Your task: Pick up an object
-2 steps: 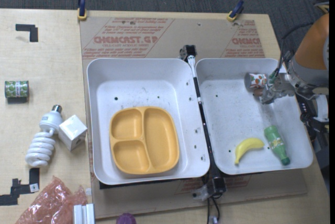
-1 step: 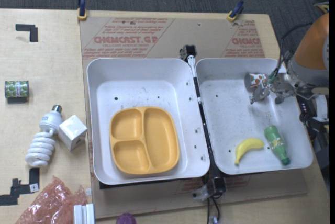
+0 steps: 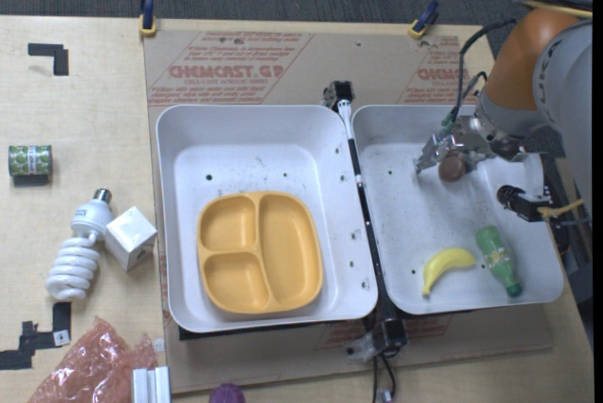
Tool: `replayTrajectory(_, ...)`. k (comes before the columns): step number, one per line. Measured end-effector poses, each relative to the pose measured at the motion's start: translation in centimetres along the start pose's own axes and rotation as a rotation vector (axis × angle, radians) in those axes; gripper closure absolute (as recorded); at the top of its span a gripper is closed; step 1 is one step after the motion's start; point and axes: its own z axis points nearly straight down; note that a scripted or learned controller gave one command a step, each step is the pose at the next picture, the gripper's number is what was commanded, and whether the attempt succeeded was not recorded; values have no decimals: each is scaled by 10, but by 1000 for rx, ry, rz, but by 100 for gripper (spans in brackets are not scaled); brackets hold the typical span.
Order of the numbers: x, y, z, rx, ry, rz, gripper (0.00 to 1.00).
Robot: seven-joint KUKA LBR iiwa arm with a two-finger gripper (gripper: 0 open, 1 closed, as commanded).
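One hand (image 3: 443,156) by brown object (image 3: 452,168) | board (image 3: 226,62) reads "CHEMCAST"

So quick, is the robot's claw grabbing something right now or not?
Gripper: low in the right white bin, at a small brown roundish object; whether it is open, closed or holding it cannot be told.

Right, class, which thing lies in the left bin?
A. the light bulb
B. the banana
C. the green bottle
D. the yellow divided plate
D: the plate lies in the left bin; the banana and bottle lie in the right bin, and the bulb lies on the bench.
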Motion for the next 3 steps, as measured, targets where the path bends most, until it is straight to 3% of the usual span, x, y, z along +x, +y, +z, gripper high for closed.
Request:
replayTrajectory(1,0,1,-10,-1,-2,-2,100)
replayTrajectory(2,71,-39,-100,1,1,1,100)
replayTrajectory(3,136,-77,-128,2,1,2,100)
